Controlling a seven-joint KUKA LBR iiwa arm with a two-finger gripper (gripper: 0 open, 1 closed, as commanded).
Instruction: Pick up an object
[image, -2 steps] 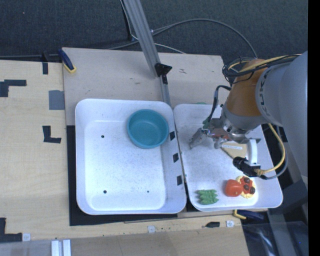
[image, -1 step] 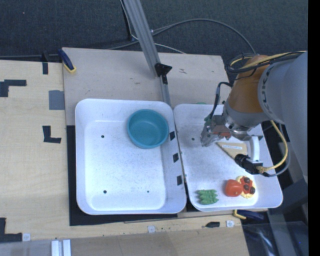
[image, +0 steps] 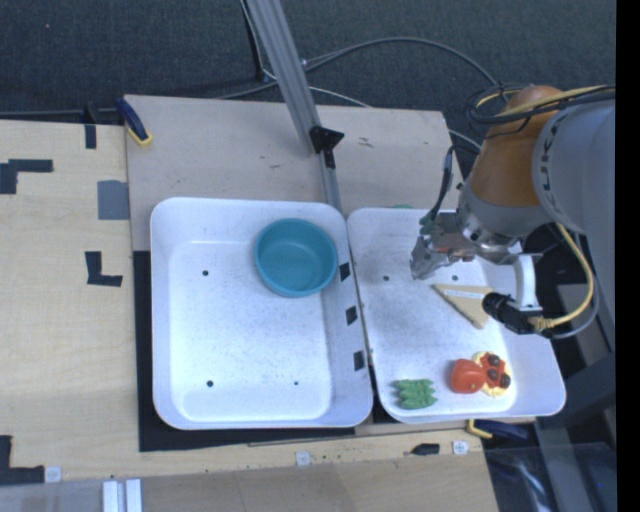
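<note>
Table (image: 240, 140) surface of pale wood carries two shallow white bins side by side, with cables trailing off toward twelve o'clock. Next in size, the grey arm (image: 545, 170) with its orange band reaches in from three o'clock and bends down over the right bin (image: 400, 330). The left bin (image: 240, 370) holds a blue bowl (image: 295, 257) sitting upright near its twelve o'clock wall, towards the one o'clock corner. In the right bin, the hand (image: 432, 260) hangs low over the floor at about eleven o'clock from the bin's middle; whether it is spread or closed I cannot tell, since the view is too blurred there, and nothing can be seen between its tips. A tan wedge-shaped piece (image: 465, 300) lies just beside the hand, at its four o'clock. A red and yellow toy (image: 478, 374) rests near the bin's five o'clock corner, and a small green leafy toy (image: 413, 393) lies near it, at its eight o'clock.
</note>
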